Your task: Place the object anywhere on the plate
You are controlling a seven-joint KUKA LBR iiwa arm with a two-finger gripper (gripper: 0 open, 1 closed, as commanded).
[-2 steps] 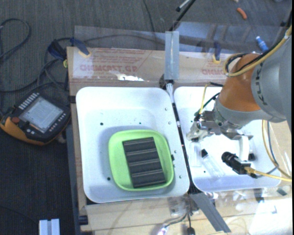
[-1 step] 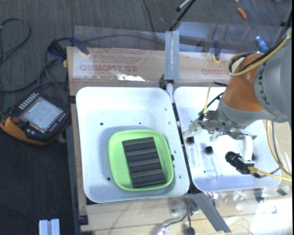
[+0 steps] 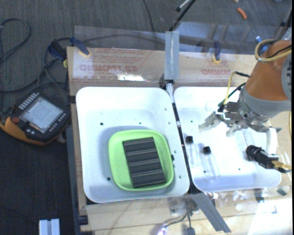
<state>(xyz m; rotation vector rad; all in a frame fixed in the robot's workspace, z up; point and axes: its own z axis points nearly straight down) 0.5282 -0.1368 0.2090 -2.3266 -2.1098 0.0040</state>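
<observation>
We see a dark grey ribbed rectangular block [image 3: 144,161] lying on the square lime-green plastic plate [image 3: 116,153], which sits in the left shallow white bin [image 3: 90,119]. Its top carries parallel ridges running across it. Over the right white bin [image 3: 196,177], the arm's claw [image 3: 224,122] is too blurred for us to tell how it stands. Nothing sits between its tips.

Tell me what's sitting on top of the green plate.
A dark grey ribbed block lies on the green plate, covering its middle. The plate surface beneath the block is hidden.
</observation>
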